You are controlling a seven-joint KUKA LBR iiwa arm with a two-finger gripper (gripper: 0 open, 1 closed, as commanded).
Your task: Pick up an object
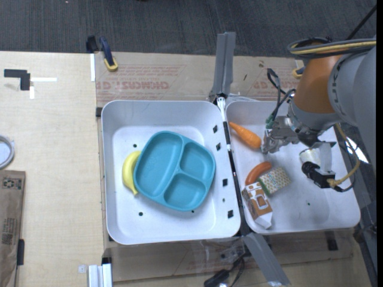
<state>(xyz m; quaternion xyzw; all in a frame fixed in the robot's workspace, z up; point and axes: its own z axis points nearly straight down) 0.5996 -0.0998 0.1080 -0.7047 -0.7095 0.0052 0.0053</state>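
Camera view looks down on a pale wooden worktop with two shallow white plastic bins side by side. The left bin has a turquoise three-compartment plastic plate sitting about dead centre, and a yellow plastic banana tucked against the plate's 9 o'clock edge, touching it or near enough.

The right bin is where the action is. An orange plastic carrot lies at roughly 10 o'clock in that bin, a reddish-orange sausage-shaped toy sits toward 8 o'clock, and just beside it at its 4 o'clock is a small green-and-tan speckled block. Below those, around 7 o'clock, is a brown-and-white printed carton leaning near the bin's left wall.

The grey arm with the orange band comes in from 3 o'clock, and the end effector hangs over the right bin just at the 3 o'clock side of the carrot's thick end, above the sausage toy. Honestly can't tell if it's spread or pressed together, too dark and cluttered there. Nothing visibly pinched.
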